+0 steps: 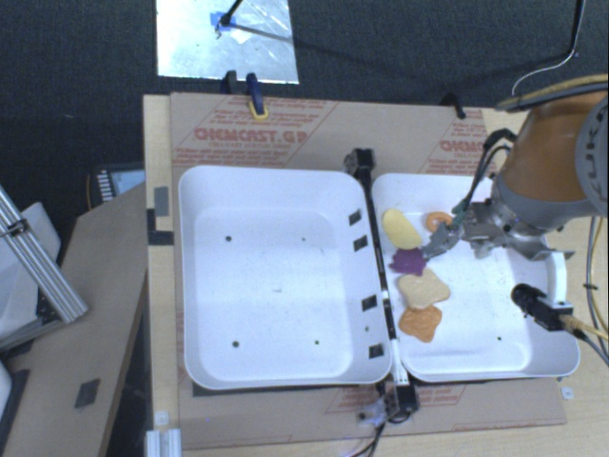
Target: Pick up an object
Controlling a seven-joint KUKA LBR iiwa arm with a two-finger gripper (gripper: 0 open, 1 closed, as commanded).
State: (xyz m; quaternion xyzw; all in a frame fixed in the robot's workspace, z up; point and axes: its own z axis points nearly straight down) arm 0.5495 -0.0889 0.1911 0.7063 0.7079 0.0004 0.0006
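So far nothing is lifted; my gripper [440,246] hangs over the purple piece [407,261], its grip I cannot tell.

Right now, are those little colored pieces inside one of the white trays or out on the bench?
Inside. The colored pieces all lie on the floor of the right tray, near its left wall.

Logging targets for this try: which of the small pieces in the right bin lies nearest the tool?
The purple piece: the tool hovers at its right edge. The yellow, tan and orange pieces lie farther off.
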